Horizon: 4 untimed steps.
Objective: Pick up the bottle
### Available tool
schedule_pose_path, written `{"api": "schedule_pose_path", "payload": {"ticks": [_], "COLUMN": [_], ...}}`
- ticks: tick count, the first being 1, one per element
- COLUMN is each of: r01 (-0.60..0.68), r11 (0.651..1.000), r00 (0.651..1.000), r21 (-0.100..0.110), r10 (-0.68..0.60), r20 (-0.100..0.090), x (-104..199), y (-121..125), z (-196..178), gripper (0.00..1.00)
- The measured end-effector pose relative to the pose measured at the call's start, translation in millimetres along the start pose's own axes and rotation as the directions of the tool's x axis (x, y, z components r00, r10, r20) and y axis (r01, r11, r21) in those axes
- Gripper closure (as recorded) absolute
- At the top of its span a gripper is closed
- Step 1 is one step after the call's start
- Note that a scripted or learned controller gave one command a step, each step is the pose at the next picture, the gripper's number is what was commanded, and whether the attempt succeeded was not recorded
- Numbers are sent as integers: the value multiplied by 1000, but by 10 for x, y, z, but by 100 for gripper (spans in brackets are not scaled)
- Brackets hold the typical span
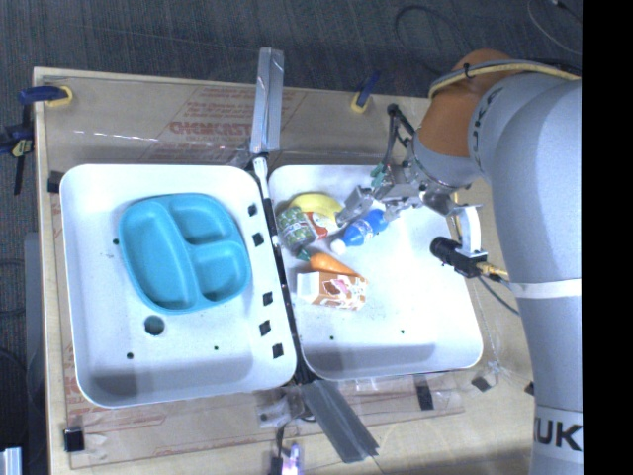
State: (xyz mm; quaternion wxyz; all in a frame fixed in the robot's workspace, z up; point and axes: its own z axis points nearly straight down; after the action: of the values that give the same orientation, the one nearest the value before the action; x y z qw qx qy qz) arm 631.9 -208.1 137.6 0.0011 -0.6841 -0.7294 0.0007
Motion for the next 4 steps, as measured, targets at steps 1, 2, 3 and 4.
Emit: {"api": "schedule_pose_path", "payload": {"ticks": [1,2,3,4], "r01": [150,146,86,108], "r11": [989,989,996,994], "r00": [989,989,996,994], "r21": [-2,-26,-3,-1], "r10": [-150,-146,-86,-108], "r20": [2,16,2,1], "x": [132,-33,176,-4], "y": [262,-139,176,-169], "z": [-177,307,91,452], "gripper": [0,0,0,0]}}
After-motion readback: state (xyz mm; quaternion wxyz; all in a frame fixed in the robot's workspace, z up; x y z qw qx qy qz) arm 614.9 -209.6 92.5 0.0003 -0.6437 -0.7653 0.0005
